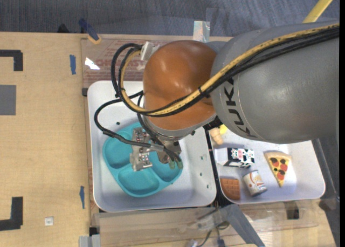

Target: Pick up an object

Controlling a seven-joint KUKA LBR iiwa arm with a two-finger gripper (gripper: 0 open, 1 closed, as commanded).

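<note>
Camera view looks down on the bench (38, 132) with the big grey arm (280, 79) coming in from the right. Its orange band (175, 87) hangs over the far part of the left bin (108, 100), and black and yellow cables (121, 73) loop around it on the left side. The gripper (144, 151) points down into this bin, right above the teal divided tray (137, 159). It is very near the tray, maybe touching it; if the gripper is apart or together I cannot tell, because the metal parts and cables hide it.

Open room in the left bin is small: a strip of white floor at the left wall, one at the near wall and one at the right of the tray. The tray takes most of the bin's floor.

The right bin (315, 189) stands just beside the left one, and the arm covers its far part. In its near part lie a black and white cow toy (240, 157), a pizza slice toy (278, 167), a brown waffle toy (230, 187), a small can (254, 183) and a yellow piece (217, 133) at the far left, partly under the arm.
</note>
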